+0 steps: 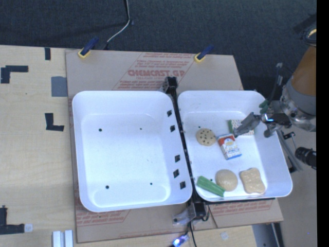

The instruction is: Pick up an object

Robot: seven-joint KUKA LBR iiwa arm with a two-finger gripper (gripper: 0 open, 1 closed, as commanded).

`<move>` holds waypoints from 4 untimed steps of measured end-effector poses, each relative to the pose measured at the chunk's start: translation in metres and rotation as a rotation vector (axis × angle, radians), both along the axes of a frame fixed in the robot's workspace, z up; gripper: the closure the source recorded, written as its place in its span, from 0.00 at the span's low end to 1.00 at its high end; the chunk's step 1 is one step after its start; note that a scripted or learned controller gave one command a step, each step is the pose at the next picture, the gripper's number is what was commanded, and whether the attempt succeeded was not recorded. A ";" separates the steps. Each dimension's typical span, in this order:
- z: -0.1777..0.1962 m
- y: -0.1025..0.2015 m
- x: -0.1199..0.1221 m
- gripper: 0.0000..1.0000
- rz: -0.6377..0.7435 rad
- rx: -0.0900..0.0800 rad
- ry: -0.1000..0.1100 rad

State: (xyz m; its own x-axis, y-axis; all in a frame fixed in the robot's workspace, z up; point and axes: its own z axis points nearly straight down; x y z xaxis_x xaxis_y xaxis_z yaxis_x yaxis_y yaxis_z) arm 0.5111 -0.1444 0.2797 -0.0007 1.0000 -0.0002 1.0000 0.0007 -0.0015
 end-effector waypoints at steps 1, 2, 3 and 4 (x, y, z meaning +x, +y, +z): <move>-0.112 0.000 0.066 0.00 0.003 0.001 0.006; -0.198 -0.004 0.104 0.00 0.001 -0.002 -0.005; -0.181 -0.002 0.105 1.00 0.001 0.002 -0.011; -0.182 -0.002 0.105 0.00 0.001 0.002 -0.008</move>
